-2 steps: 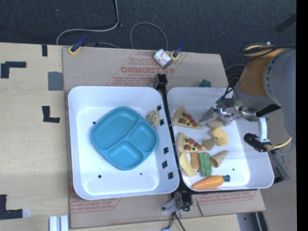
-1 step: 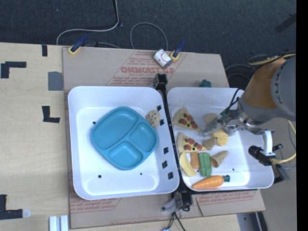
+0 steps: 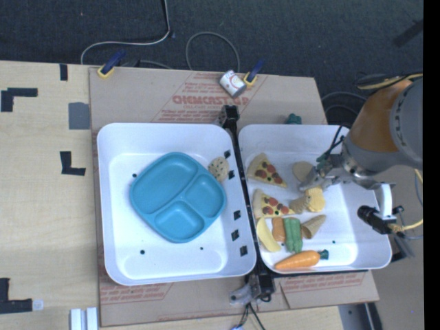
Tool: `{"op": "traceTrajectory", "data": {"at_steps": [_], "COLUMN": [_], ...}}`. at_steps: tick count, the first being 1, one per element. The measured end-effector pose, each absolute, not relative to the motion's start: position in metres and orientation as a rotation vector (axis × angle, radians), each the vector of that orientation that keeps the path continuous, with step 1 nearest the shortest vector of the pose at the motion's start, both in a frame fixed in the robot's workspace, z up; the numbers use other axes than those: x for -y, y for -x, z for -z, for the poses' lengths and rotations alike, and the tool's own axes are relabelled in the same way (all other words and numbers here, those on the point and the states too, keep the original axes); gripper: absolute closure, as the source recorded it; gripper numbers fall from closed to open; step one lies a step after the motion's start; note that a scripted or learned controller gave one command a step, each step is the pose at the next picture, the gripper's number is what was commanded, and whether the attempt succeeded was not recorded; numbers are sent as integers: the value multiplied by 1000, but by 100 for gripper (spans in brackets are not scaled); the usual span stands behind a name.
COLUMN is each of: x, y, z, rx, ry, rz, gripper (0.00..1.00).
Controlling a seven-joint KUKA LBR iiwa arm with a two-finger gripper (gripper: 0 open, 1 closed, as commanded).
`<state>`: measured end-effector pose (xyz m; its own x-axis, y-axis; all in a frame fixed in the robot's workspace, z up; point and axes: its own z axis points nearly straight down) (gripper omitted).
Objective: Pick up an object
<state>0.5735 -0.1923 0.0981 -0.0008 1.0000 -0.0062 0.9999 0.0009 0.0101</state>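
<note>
Fingers (image 3: 317, 178): low in the right bin (image 3: 344, 139), tips pointing left. Whether they are open or closed, or touching anything, cannot be told at this resolution. A tan piece (image 3: 302, 170) lies just at the tips, a pale yellow piece (image 3: 315, 199) just below them. Further left in the same bin: two pizza slices (image 3: 265, 172), one above the other. Toward the near wall: a yellow item (image 3: 265, 235), a green item (image 3: 293, 234), a tan cone-shaped piece (image 3: 314, 224) and a carrot (image 3: 300, 260). Left bin (image 3: 113, 184): a blue divided plate (image 3: 177, 196), with a cookie (image 3: 218, 168) beside it at the dividing wall. Both bins stand on a cardboard sheet (image 3: 199, 91) on the desk (image 3: 41, 205).
</note>
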Motion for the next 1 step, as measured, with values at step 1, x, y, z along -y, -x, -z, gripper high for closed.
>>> {"op": "traceTrajectory", "data": {"at_steps": [1], "x": [92], "y": [-616], "z": [-85], "rx": [-2232], "ry": [-2209], "rz": [-5], "gripper": [100]}}
